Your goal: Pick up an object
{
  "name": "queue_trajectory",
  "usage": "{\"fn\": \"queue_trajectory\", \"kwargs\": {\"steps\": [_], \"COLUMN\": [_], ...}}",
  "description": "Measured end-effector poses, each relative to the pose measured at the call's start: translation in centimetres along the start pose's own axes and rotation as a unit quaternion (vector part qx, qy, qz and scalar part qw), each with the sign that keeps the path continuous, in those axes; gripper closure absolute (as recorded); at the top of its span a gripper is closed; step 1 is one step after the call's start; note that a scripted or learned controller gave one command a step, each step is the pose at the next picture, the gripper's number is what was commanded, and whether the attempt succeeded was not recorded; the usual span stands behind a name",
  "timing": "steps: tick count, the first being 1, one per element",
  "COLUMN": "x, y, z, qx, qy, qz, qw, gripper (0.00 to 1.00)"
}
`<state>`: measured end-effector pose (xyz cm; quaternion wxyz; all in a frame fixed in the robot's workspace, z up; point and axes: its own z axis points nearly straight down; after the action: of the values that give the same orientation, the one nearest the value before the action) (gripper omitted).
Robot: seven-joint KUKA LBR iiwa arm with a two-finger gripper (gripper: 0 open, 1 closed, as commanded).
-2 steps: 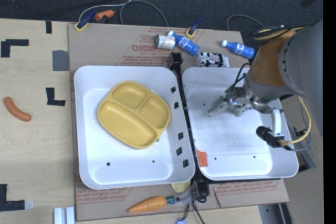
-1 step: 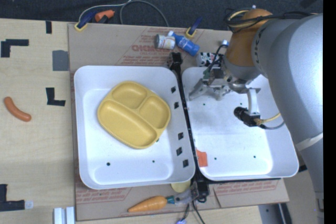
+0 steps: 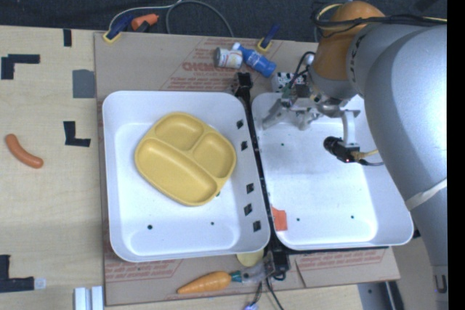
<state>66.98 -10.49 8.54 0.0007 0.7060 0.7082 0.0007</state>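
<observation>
A yellow divided plate (image 3: 187, 157) is seen in the left bin (image 3: 116, 156), well to the left of the gripper (image 3: 290, 112). The gripper is positioned at the far edge of the right bin (image 3: 327, 229); its grip state cannot be told.

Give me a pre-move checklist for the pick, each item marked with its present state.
1. Target in a bin: yellow divided plate lies flat in the left bin. Ok.
2. Hand over the target: it sits at the right bin's far edge, apart from the plate. Not ok.
3. Anything held in the hand: cannot tell.
4. Plate unobstructed from above: ok.
5. Other pickable items in the right bin: only a small orange tag at its rim. Not ok.
</observation>
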Motion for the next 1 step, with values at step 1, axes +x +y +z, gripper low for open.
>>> {"fn": "queue_trajectory", "kwargs": {"steps": [1], "x": [0.00], "y": [-0.05], "z": [-1.01], "qx": [0.000], "qy": [-0.001], "qz": [0.000], "qw": [1.0000], "gripper": [1.00]}}
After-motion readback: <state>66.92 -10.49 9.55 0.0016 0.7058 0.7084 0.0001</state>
